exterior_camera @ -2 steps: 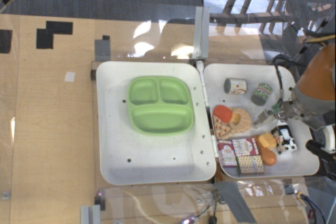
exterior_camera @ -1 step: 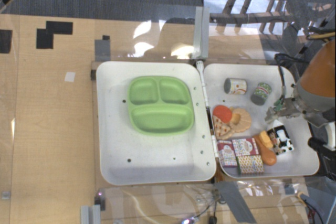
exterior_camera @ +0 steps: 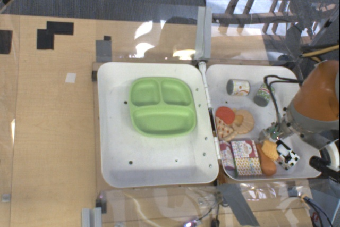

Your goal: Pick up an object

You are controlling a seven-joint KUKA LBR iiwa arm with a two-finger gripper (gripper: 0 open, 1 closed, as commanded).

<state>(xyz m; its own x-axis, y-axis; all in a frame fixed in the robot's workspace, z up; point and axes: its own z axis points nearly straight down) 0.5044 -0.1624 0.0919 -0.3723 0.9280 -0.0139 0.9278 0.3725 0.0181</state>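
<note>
Looking down on the bench, you see the gripper (exterior_camera: 275, 133) low inside the right bin (exterior_camera: 276, 70), near its front right part, with the grey and orange arm (exterior_camera: 319, 98) above it. I cannot tell if the hand is spread or pressed together, because the wrist covers it, and nothing is seen pinched in it.

The nearest thing to pick is the yellow-orange toy (exterior_camera: 269, 150), which lies just beside the tip, close to a black and white piece (exterior_camera: 287, 158). If you want a good grasp, I think you should center the hand over one thing alone, because these pieces touch each other and a neighbour can be pushed or taken by mistake. Go down straight and lift slowly, so you can check that something really comes up.

The right bin also contains a small white cup (exterior_camera: 238, 87) and a green can (exterior_camera: 262, 95) at the back, well apart from the hand, a red round piece (exterior_camera: 225, 114), a pizza slice (exterior_camera: 227, 130), a tan cookie (exterior_camera: 245, 122) and a pink box (exterior_camera: 246, 157) at the front.

The left bin (exterior_camera: 114, 162) contains a green divided plate (exterior_camera: 162, 106), with three compartments.
</note>
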